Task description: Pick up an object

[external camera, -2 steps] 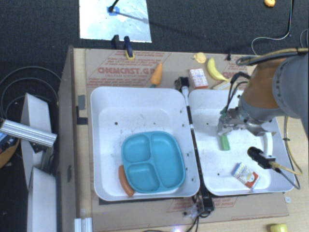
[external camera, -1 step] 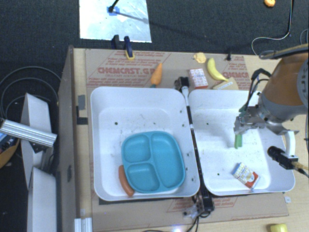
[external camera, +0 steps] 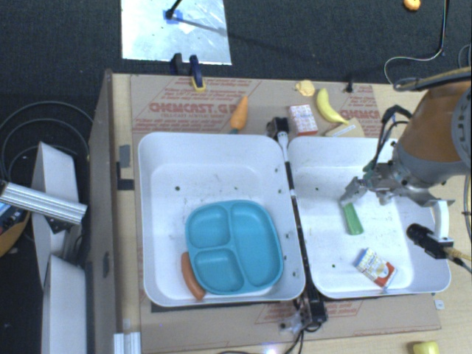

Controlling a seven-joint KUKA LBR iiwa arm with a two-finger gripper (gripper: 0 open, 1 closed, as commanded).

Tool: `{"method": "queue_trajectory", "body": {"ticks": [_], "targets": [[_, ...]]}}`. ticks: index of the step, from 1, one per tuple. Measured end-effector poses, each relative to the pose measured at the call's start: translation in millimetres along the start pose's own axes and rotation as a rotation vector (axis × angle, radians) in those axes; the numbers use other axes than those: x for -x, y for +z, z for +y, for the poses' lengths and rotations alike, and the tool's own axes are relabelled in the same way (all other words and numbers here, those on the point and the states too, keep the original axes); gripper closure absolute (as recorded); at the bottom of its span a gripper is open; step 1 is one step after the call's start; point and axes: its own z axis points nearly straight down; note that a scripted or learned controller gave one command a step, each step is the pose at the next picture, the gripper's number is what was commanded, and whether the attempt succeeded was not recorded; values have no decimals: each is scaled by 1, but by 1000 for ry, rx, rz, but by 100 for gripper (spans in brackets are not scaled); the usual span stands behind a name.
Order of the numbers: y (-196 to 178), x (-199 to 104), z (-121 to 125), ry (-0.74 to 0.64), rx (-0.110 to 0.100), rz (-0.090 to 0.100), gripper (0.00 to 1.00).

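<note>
On the table (external camera: 184,98), the end effector (external camera: 352,192) is hovering spread wide, empty, over the green marker (external camera: 353,218) — possibly nudging it aside.

Arm: grey with an orange band, reaching in from the right over the right bin (external camera: 420,275); gripper (external camera: 359,190) low, just above the green stick (external camera: 352,218)
Right bin: green stick near the middle; small red and white packet (external camera: 375,267) toward the front
Left bin (external camera: 158,198): blue divided plate (external camera: 233,246); orange sausage (external camera: 192,275) touching the plate's left front edge
Cardboard behind the bins: carrot (external camera: 239,113); banana (external camera: 327,107); small box (external camera: 302,119)
</note>
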Motion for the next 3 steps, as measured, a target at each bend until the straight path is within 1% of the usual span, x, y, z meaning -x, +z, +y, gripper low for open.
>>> {"method": "queue_trajectory", "body": {"ticks": [1,2,3], "targets": [[77,-14,-11,1,-4,2,0],[63,-14,-9,-1,1,1,100],[-33,-92,22,-13,11,3,100]]}}
